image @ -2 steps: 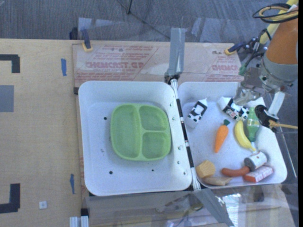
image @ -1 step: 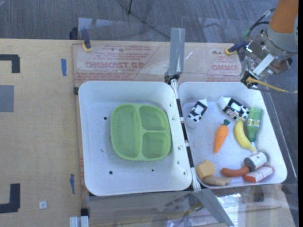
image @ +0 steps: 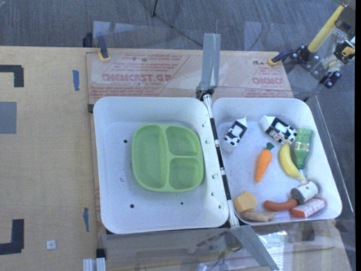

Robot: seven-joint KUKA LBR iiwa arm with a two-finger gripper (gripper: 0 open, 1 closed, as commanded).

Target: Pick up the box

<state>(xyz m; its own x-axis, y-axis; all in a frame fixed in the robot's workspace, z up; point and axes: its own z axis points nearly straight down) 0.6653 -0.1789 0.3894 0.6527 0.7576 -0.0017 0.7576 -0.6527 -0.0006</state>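
Observation:
In the right bin (image: 324, 145), a small red and white box (image: 309, 208) lies flat in the near right corner, against the bin wall. A white can with a dark end (image: 304, 192) touches it from behind, and a red sausage (image: 279, 204) lies just to its left. Two cow-patterned cartons are farther back: one (image: 234, 133) close to the bin's left wall, the other (image: 280, 130) lying near the back right.
The right bin also holds a carrot (image: 263, 162), a banana (image: 290, 161), a green bottle (image: 302, 145), an orange wedge (image: 245, 201) and a tan piece (image: 258, 215). A green divided plate (image: 167, 157) sits in the left bin (image: 107, 168). A yellow-handled clamp (image: 324, 33) stands beyond the back right.

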